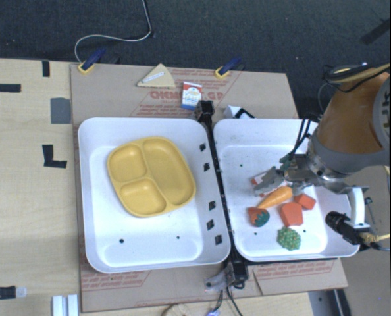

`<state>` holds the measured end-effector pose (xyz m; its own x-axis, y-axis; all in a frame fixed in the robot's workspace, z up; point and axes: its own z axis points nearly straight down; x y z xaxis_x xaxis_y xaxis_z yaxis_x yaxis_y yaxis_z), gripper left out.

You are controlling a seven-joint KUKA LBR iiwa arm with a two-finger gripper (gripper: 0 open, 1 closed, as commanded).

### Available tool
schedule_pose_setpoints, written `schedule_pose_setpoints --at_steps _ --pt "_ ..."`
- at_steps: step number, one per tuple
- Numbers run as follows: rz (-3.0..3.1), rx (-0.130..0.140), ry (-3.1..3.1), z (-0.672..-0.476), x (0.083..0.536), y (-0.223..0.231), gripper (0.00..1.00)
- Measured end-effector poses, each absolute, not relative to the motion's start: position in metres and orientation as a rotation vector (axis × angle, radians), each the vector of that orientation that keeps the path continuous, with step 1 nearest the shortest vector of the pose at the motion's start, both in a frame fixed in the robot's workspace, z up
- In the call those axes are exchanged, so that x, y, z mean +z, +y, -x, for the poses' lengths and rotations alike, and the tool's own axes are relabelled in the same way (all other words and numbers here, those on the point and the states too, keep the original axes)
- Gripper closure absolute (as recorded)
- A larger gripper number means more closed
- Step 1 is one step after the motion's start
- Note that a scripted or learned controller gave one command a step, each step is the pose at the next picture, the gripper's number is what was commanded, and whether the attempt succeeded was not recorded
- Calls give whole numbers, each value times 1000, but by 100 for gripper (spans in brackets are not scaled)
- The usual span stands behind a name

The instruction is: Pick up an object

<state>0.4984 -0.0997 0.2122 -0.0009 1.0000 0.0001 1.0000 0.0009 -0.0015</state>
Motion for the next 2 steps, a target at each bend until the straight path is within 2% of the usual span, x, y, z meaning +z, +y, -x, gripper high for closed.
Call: schedule_pose_setpoints --at_steps 1,2 --pt "2218 4 -2218 -482 98 -99 0" --pt "2217 3 -2217 -482 107 -99 100"
